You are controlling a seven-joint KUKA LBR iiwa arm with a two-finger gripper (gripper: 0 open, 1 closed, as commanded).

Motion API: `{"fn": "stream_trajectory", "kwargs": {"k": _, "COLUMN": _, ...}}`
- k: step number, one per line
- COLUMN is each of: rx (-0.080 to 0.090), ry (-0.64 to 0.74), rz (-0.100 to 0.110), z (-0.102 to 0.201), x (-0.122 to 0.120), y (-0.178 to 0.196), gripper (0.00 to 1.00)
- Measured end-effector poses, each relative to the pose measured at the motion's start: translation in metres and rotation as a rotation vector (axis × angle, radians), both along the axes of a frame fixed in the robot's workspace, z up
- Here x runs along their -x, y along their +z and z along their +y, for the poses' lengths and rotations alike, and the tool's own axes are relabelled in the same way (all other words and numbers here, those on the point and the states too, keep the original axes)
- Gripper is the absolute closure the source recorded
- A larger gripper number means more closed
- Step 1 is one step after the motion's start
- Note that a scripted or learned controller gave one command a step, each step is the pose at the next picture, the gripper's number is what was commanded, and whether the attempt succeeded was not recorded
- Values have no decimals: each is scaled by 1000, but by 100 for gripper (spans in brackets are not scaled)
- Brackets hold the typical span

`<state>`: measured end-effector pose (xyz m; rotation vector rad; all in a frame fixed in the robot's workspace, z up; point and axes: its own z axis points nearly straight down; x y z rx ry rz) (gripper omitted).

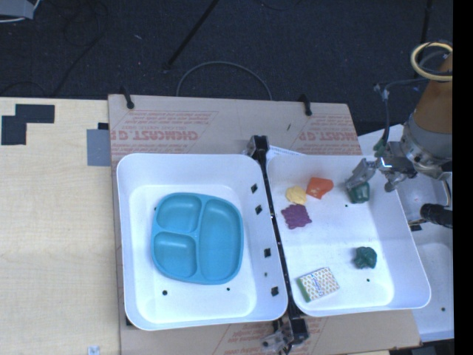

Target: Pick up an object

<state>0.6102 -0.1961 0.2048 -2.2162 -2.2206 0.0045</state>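
Note:
The right white bin (399,272) holds several small objects: a yellow piece (296,194), an orange piece (319,187), a purple piece (295,216), a dark green lump (364,257) and a patterned block (318,283). A second dark green piece (359,192) lies at the bin's upper right. My gripper (374,183) hangs over that corner with its fingers spread, and the left fingertip (358,176) is right above this green piece. Nothing sits between the fingers.
The left white bin (133,198) holds a blue divided plate (198,237). A black divider (270,228) runs between the bins. A brown board (222,128) lies behind them, and the arm's grey body (432,120) stands at the right.

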Motion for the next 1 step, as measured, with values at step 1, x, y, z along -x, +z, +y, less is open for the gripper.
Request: {"fn": "stream_trajectory", "kwargs": {"k": 1, "rx": -1, "ry": -2, "rz": 3, "z": 0, "x": 7, "y": -62, "gripper": 0}}
